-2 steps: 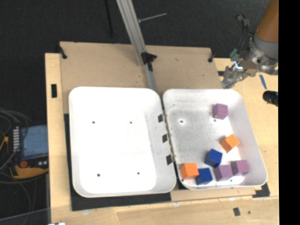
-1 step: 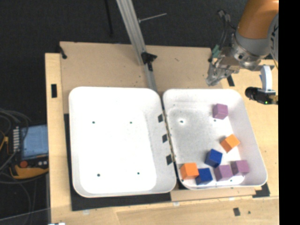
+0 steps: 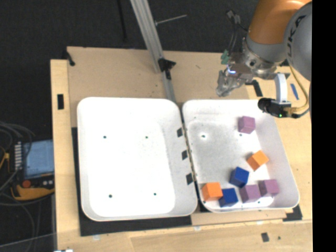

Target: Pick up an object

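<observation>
My gripper [image 3: 227, 86] hangs above the far rim of the right bin [image 3: 210, 156], with nothing visible between its fingers. In that bin lie several small cubes. A purple cube [image 3: 246, 124] sits near the back, below and right of the gripper. An orange cube [image 3: 258, 159] lies toward the right side. At the front sit an orange cube [image 3: 212, 191], two blue cubes [image 3: 239, 176] [image 3: 228, 197] and two purple cubes [image 3: 250, 192] [image 3: 271, 187].
The left bin [image 3: 131, 156] stands beside the right one. A slanted metal pole [image 3: 149, 30] rises behind the bins. A blue device [image 3: 38, 159] with cables lies off the bench at the left.
</observation>
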Robot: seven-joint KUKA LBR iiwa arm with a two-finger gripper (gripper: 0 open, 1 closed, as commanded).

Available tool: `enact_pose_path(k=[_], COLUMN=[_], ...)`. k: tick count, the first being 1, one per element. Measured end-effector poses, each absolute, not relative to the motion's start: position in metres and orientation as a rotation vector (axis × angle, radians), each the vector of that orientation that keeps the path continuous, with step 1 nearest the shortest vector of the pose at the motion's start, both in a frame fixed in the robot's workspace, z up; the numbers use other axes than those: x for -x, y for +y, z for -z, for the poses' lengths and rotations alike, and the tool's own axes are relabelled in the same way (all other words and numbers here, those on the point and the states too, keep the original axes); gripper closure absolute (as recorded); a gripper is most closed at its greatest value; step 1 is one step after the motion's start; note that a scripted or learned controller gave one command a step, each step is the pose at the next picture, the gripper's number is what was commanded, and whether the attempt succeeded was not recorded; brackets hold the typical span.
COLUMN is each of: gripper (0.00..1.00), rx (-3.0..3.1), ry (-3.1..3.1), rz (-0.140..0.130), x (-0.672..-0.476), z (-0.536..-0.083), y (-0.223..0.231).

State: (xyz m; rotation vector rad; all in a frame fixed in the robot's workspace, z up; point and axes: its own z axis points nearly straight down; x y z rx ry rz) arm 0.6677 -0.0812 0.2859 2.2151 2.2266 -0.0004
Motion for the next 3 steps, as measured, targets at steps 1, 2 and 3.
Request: enact_pose_path(k=[1,2,3], gripper=[1.0,1.0,1.0], rx=[-2.216,-2.213,-2.216], ry=[2.227,2.229,2.23], rz=[0.001,-0.001,0.004], x=[-0.664,-0.667,-0.665], z=[-0.281,-0.278,-0.256], y=[-0.038,0.021,0.072])
